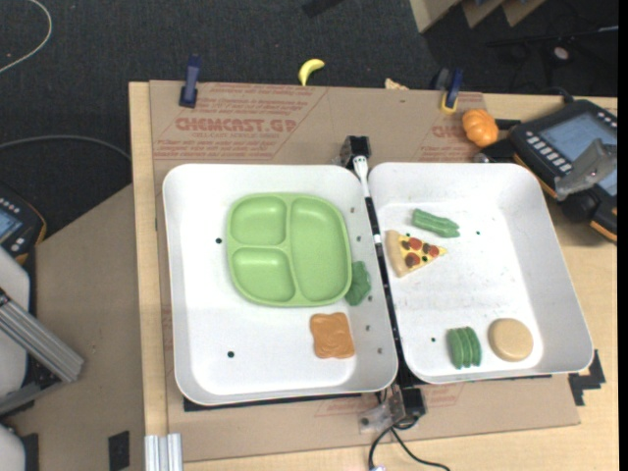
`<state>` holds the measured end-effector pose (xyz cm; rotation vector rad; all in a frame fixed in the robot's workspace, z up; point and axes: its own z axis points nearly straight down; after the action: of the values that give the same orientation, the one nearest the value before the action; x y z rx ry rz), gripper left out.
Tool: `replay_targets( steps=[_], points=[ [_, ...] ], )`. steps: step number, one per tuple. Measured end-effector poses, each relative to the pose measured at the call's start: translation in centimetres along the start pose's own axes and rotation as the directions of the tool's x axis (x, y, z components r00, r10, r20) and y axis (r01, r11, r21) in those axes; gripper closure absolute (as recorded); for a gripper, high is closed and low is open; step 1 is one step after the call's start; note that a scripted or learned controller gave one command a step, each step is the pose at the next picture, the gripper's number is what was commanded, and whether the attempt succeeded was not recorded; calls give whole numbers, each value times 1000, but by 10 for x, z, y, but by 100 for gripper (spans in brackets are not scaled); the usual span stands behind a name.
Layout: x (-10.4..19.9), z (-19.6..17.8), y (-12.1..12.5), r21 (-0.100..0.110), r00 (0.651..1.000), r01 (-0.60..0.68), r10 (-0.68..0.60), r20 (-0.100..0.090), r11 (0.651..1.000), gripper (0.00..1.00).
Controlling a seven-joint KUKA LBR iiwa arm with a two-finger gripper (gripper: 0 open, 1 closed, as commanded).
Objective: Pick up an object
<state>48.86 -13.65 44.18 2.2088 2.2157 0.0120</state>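
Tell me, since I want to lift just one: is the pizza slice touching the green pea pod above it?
Apart. The camera view shows a strip of white bin floor between the pizza slice and the green pea pod in the right bin.

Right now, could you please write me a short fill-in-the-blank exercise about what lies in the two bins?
1. The green plate lies in the ____ bin.
2. The pizza slice lies in the ____ bin.
3. The green plate has ____ compartments.
4. The tan cookie lies just right of the ____.

Missing words: left; right; three; green beans
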Motion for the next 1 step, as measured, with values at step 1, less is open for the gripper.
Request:
replay_targets(
  steps=[1],
  points=[
    [-21, -101, -8, -1, 1000, -5, 5, 2, 1000, 0]
  ],
)
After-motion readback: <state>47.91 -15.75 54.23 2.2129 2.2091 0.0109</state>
